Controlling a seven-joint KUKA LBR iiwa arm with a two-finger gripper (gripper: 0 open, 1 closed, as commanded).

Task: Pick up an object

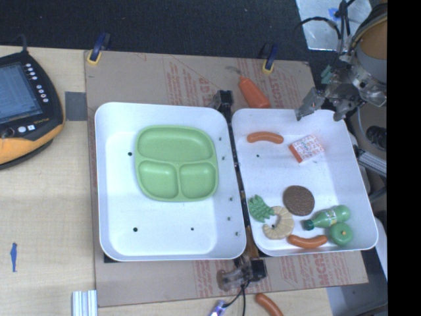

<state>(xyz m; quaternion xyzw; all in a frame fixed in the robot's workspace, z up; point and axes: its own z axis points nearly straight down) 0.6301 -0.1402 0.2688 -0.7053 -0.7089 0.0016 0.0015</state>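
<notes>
My pincer (323,110) hangs spread wide, holding nothing, over the right bin's (358,176) far rim, likely staged above the pile. Nearest target, the red box (306,148), lies just below; sausage (265,137) beside.

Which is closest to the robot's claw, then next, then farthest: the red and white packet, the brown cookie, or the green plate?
From the gripper:
1. Red and white packet, just below it in the right bin.
2. Brown cookie, lower in that bin.
3. Green plate, across in the left bin.
</notes>
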